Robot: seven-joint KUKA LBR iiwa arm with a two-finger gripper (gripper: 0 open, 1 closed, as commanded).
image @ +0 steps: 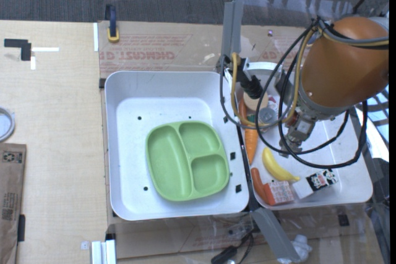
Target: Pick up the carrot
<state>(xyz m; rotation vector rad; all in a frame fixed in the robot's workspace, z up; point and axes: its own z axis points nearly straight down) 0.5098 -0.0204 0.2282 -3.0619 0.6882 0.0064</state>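
**Arm low over the right bin, carrot against its left wall**

Looming closest to the lens, the grey arm with its broad orange band (349,62) reaches in from the right and covers much of the right shallow white bin (359,191), black and yellow cables looping around its wrist. Left of that bin, touching it wall to wall, sits the left shallow white bin (117,133). Inside the left bin, toward its near right part, lies a light green plastic plate with three compartments (187,160), tilted slightly.

In the right bin, the long orange carrot (250,144) lies against the left wall, pointing toward the bin's near edge. Just right of the carrot's lower end rests a curved yellow banana (277,167). Nearer still, by the bin's near left corner, a red-orange oblong item (260,186) lies beside a small pinkish printed packet (282,192). Further right along the near wall sits a small white box with black markings (322,180).

The two-finger gripper (296,133) hangs from the wrist, right of the carrot and above the banana; whether it is spread or closed I cannot tell, as cables and the wrist mask it.
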